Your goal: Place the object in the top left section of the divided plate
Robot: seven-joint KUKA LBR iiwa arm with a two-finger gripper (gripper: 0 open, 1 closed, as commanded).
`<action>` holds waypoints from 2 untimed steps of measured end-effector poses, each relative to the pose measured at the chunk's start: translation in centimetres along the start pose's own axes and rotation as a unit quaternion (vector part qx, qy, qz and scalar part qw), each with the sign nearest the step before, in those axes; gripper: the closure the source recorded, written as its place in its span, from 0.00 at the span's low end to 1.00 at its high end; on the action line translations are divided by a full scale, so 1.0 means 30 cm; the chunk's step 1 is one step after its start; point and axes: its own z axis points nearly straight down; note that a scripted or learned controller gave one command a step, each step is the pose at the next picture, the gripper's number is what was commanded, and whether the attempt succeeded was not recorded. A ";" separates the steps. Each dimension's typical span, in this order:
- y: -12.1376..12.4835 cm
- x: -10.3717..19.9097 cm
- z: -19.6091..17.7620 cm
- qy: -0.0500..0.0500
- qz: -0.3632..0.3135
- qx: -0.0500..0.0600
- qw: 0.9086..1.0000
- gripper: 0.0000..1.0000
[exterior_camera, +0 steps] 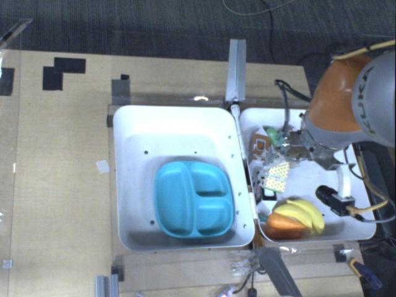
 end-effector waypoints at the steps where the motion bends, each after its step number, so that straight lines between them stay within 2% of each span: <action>1: 0.107 0.177 0.000 0.000 -0.086 0.000 0.996 1.00; 2: 0.122 0.210 0.001 0.000 0.015 0.000 1.000 1.00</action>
